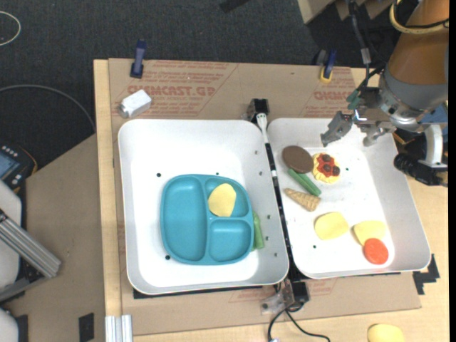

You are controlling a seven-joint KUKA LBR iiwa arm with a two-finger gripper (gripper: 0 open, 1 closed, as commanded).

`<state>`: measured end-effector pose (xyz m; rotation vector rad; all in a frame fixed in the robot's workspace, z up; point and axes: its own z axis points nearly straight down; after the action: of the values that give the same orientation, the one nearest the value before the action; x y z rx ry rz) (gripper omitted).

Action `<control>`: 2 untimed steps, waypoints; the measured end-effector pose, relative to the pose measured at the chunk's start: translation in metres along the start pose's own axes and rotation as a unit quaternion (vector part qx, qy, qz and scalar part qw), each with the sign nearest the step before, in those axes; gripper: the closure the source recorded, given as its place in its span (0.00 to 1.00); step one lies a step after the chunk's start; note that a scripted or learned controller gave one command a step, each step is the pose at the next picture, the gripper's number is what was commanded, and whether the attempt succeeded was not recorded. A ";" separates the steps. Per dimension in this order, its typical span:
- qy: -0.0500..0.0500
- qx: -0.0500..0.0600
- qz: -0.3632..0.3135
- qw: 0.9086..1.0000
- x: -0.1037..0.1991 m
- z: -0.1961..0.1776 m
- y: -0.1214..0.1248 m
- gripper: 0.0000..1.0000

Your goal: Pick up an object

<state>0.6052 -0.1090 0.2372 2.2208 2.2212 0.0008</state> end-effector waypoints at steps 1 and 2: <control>-0.002 -0.002 0.003 1.000 -0.069 -0.018 -0.017 0.00; 0.000 0.003 0.003 1.000 -0.118 0.014 -0.057 0.00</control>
<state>0.5478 -0.2271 0.2230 2.2297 2.2179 -0.0050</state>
